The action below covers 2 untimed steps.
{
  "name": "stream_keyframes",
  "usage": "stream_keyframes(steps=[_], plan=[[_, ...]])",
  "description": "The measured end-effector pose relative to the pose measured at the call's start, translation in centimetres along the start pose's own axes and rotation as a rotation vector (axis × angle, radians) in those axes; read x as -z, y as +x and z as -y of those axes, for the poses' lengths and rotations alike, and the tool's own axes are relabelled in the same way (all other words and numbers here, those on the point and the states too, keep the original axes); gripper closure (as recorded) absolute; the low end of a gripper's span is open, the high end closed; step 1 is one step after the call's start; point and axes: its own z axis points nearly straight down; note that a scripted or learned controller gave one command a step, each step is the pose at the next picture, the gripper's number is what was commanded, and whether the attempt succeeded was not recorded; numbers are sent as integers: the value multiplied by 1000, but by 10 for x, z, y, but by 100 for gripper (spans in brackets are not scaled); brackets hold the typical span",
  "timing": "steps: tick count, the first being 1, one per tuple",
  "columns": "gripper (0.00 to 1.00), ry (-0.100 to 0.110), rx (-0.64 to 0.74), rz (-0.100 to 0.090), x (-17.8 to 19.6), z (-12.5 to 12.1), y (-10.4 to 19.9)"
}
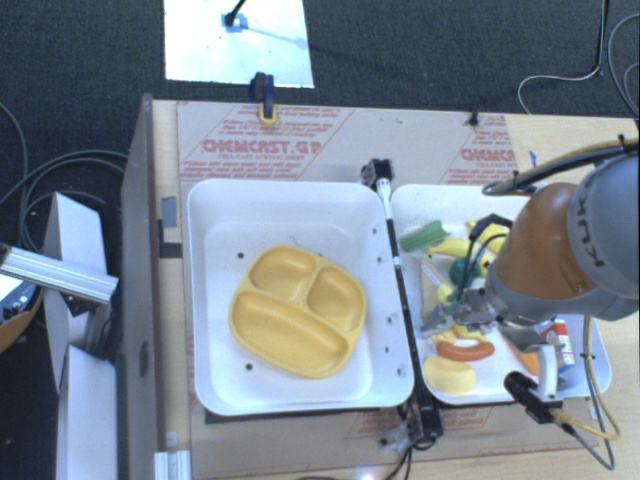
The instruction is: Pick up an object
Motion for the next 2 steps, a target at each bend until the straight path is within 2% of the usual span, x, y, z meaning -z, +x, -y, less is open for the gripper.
stream_keyframes(steps=[1, 2], plan=[[100, -4, 3, -1, 13, -3, 1], [100, -14, 13, 1, 108, -58, 65]])
